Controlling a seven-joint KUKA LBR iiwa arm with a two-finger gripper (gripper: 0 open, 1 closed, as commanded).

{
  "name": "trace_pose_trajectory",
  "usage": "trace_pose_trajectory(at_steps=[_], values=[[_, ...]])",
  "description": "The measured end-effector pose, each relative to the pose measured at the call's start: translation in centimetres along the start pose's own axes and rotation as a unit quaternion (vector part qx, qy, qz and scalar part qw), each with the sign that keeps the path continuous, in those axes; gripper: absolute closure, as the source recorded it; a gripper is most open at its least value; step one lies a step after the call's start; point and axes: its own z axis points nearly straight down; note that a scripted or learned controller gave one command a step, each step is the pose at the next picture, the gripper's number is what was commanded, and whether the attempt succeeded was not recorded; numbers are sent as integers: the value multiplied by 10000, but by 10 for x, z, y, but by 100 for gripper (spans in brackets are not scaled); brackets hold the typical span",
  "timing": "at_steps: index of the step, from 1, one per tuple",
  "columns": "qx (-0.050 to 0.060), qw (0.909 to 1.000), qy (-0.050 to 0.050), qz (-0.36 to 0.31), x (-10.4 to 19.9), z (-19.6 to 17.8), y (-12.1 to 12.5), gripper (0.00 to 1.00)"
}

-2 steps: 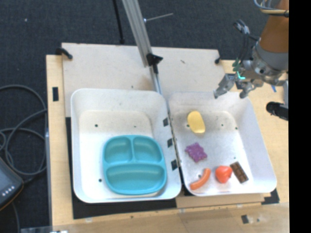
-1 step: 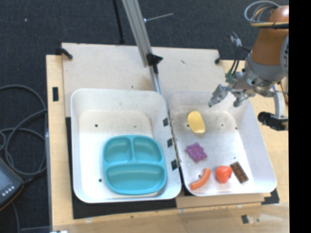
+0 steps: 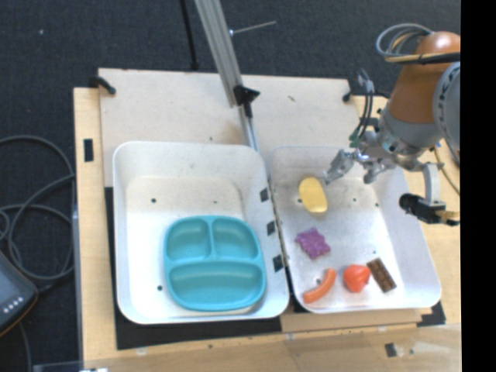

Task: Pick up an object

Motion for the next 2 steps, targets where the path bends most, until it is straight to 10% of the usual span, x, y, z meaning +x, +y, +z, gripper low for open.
trace_pose_trajectory(at_steps=[1,2], values=[[8,10000,1,1,-7,61,1,0],[-40,10000,-3,14,-9,45,4,100]])
